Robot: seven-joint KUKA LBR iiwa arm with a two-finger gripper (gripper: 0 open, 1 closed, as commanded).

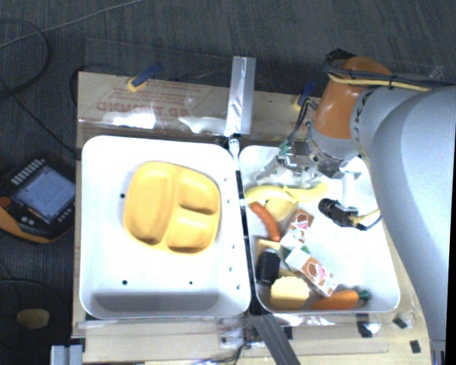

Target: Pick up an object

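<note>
The right bin (pixel 377 247) holds several toy food items. Among them are a yellow banana-like piece (pixel 267 194), a red sausage (pixel 260 216), a small printed carton (pixel 299 227), and a larger carton (pixel 312 271). There are also a black piece (pixel 268 265), a yellow block (pixel 289 292) and an orange carrot (pixel 336 299). My gripper (pixel 292 160) is low over the far left corner of this bin, just above the banana-like piece. The wrist hides its tips, and I see nothing held.
The left bin (pixel 100 286) holds a yellow divided plate (pixel 172 205). A black connector with a cable (pixel 338 210) hangs off the arm over the right bin. The grey arm body (pixel 419 165) covers the bench's right side. A handheld pendant (pixel 36 198) lies on the floor at the left.
</note>
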